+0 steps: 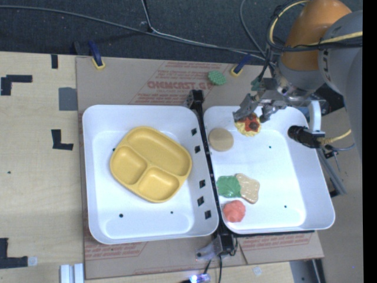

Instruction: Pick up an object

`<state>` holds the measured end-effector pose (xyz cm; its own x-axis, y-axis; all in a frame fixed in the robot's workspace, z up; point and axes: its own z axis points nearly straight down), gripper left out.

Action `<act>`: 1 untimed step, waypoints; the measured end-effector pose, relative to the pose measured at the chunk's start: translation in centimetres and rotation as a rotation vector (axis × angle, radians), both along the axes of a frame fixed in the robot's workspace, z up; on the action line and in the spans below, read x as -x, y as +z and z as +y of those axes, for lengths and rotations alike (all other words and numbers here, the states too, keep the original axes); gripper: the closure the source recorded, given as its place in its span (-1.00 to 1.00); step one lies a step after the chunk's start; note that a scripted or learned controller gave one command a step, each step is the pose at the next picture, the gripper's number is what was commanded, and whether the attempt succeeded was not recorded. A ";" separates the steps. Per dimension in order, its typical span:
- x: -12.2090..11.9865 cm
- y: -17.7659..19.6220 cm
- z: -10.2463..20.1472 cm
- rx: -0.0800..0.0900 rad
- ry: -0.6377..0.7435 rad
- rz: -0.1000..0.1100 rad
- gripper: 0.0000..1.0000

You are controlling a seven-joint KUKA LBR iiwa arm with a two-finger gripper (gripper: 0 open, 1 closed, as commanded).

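Claw: gripper [254, 114] was up at the far end of the right bin [306, 175], fingers spread on either side of a small yellow-and-red toy [250, 125], looked like it sat between them
Just left of claw: tan round disc [221, 139]
Nearer the camera from claw: green piece [227, 186] touching a beige one [250, 187], red blob [234, 211] just below
Far left of claw: yellow divided tray [151, 163] in the left bin [97, 175]
Behind claw, outside the bins: little green thing [217, 78] on the cardboard [171, 87]
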<state>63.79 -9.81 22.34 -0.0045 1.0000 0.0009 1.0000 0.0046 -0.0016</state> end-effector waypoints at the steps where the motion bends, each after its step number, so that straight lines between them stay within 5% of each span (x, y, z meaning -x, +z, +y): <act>1: 2.5 -1.1 4.5 0.000 0.000 0.002 1.00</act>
